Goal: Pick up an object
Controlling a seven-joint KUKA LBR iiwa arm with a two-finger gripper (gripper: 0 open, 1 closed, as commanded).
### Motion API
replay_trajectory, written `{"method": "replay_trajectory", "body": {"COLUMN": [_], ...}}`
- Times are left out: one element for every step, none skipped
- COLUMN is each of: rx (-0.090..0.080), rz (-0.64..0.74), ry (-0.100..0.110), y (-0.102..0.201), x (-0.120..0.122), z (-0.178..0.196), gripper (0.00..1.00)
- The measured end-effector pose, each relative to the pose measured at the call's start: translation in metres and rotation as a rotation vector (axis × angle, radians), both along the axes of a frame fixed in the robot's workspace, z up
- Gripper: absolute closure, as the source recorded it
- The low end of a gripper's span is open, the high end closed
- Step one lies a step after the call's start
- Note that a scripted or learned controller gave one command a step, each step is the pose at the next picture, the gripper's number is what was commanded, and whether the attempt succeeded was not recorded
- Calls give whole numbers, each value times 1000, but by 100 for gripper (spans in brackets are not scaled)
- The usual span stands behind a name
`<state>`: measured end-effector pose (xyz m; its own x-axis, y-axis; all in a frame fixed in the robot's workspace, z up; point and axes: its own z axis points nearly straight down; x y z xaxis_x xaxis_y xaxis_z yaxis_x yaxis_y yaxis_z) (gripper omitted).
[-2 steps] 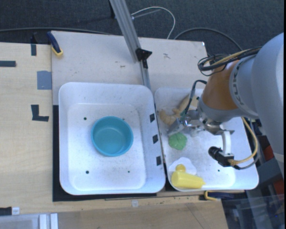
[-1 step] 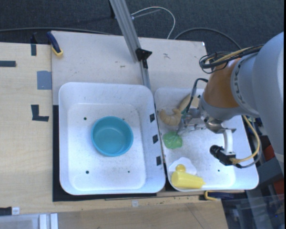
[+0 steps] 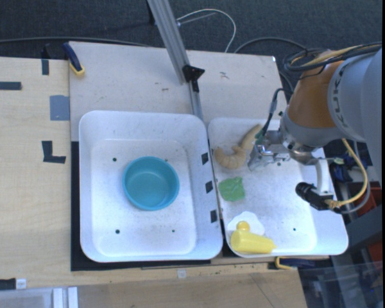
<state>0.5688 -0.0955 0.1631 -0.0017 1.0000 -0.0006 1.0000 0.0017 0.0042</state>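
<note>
Croissant-shaped tan toy [image 3: 239, 150] lies in the right bin [image 3: 295, 236], above the green piece [image 3: 231, 188], its long axis slanting up-right toward the gripper [image 3: 264, 154] just beside its upper end. Whether the gripper is spread or closed cannot be told.

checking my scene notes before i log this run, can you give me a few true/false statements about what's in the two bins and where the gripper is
1. The blue bowl sits in the left bin. True.
2. The gripper hangs over the left bin. False: it is over the right bin, beside the tan curved object.
3. The green object lies in the right bin. True.
4. The yellow object lies inside the blue bowl. False: it lies at the near edge of the right bin, on a white piece.
5. The blue bowl lies tipped on its side. False: it stands upright, opening upward.
</note>
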Motion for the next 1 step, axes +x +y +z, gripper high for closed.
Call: {"method": "replay_trajectory", "body": {"rx": [-1], "rz": [-1], "ry": [-1], "y": [-8], "x": [0], "z": [60], "gripper": [100]}}
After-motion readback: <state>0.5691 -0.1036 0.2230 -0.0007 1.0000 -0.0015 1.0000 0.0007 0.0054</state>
